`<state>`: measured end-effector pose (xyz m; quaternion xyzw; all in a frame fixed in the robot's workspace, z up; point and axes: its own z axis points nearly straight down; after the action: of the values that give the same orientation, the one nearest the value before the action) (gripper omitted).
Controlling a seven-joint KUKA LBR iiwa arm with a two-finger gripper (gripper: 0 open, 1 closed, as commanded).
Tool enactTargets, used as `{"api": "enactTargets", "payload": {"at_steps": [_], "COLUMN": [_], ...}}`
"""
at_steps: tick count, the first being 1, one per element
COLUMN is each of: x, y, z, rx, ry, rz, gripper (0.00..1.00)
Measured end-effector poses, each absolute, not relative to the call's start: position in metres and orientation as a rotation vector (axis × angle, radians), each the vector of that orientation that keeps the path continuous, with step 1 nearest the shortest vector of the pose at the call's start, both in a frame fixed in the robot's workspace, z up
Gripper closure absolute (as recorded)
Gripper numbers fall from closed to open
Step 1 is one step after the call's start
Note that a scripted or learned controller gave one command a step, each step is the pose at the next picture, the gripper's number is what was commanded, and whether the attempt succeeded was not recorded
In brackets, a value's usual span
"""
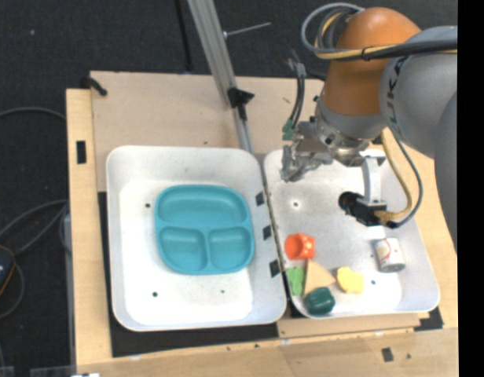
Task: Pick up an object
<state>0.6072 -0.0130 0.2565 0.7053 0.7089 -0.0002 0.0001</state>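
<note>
A green block (pixel 320 300) lies at the right bin's (pixel 415 289) near edge; gripper (pixel 293 166) hovers far behind.

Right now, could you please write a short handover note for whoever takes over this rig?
Gripper: over the far left corner of the right bin, with nothing seen in it.
Things: an orange cup, a tan wedge, a yellow piece, a dark green piece and a small white can all lie along the near part of the right bin. A teal divided plate sits in the left bin.
Done: nothing picked up.
Left: choose one object, descend, grasp, lift.
</note>
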Motion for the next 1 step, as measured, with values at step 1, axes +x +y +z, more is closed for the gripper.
{"api": "enactTargets", "payload": {"at_steps": [1], "x": [0.5976], "y": [0.036], "z": [0.262], "rx": [2.214], "ry": [2.231], "rz": [0.002], "gripper": [1.0]}}
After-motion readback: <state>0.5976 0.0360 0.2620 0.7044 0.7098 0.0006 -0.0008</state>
